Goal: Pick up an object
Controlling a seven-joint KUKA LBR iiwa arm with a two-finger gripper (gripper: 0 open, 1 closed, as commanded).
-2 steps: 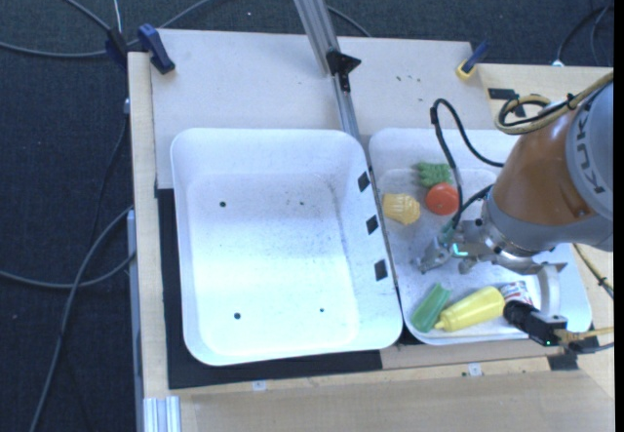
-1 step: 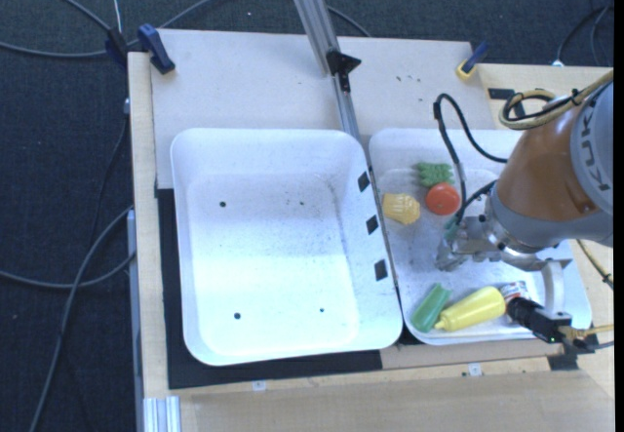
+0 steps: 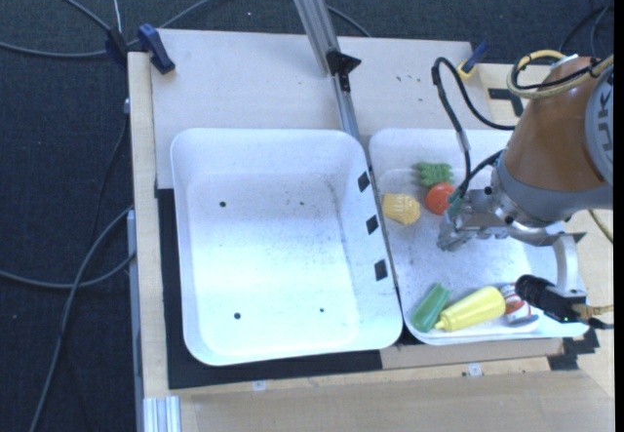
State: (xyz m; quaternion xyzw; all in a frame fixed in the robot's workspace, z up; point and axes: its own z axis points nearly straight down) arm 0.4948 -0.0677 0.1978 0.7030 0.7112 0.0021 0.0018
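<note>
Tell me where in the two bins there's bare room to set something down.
The left bin has bare floor wall to wall. The right bin is crowded: yellow piece, green toy, red ball and gripper in the middle, green piece and yellow bottle along the near wall.

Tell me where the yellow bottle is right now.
The yellow bottle lies in the right bin, along its near edge, with a green piece at its left end and the gripper above it in the picture.

Left bin (image 3: 195, 255): floor open across its full width. Right bin (image 3: 390, 149): obstructed by corn piece (image 3: 401, 209), tomato (image 3: 440, 197), green leafy toy (image 3: 432, 173), yellow bottle (image 3: 473, 309) and green piece (image 3: 429, 307) along the near rim.
</note>
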